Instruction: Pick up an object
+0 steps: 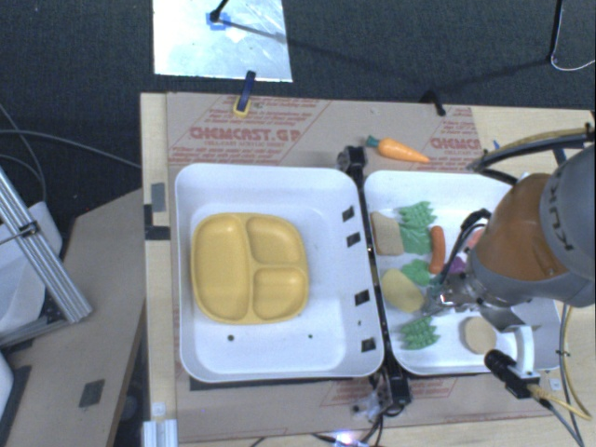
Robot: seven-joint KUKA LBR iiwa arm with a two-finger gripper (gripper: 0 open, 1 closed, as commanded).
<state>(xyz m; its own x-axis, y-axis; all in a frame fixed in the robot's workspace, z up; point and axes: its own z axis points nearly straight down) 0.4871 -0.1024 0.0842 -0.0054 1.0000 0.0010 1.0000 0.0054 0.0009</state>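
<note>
Two white bins sit side by side: I see the left bin (270, 180) holding one yellow divided plate (249, 267) with open floor around it, while the gripper (438, 298), its finger state hidden from me, hangs over the crowded right bin (447, 182) beside a yellow lump (402, 290).

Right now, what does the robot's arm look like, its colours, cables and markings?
The arm is bulky and rounded, grey, with a broad orange band above the wrist and dark lettering on the grey shell. Black cables loop over it. The pincer end is dark metal, too small and blurred for further detail.
</note>
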